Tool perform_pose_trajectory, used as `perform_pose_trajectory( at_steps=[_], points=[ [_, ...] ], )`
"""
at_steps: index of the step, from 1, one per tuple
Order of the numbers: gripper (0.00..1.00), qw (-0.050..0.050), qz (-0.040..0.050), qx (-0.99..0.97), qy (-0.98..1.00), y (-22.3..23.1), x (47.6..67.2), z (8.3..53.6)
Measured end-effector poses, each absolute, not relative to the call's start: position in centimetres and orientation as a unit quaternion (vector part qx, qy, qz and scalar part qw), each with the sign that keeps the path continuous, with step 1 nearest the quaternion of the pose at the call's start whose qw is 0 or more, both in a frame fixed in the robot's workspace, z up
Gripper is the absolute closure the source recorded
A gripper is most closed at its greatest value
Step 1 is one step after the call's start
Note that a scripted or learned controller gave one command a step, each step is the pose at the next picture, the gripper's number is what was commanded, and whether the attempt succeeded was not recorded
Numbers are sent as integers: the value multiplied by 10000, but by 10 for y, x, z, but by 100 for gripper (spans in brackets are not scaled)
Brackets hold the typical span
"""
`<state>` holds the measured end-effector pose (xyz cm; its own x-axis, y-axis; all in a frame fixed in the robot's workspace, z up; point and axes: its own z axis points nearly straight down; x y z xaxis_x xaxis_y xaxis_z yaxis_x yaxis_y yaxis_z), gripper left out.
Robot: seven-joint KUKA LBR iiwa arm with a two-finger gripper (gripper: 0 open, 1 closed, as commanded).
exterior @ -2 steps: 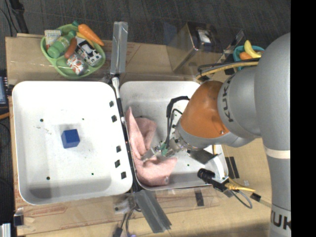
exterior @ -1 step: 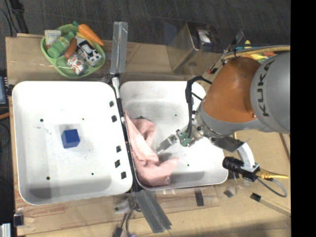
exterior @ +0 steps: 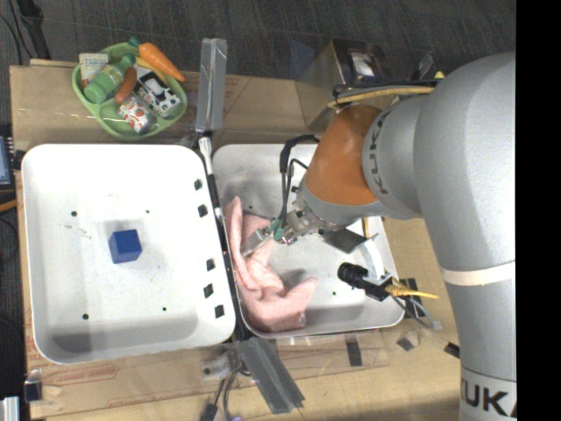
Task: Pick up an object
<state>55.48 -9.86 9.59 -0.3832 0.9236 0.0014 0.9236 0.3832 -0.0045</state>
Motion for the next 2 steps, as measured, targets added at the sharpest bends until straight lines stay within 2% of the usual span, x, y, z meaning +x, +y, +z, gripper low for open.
perform_pose_trajectory(
  at_steps=[1, 2],
  points=[
    [0, 2, 6, -5963, -8028, -106, 585, 92],
    [0, 12, 3, -5902, -8073, -120, 595, 118]
  ],
)
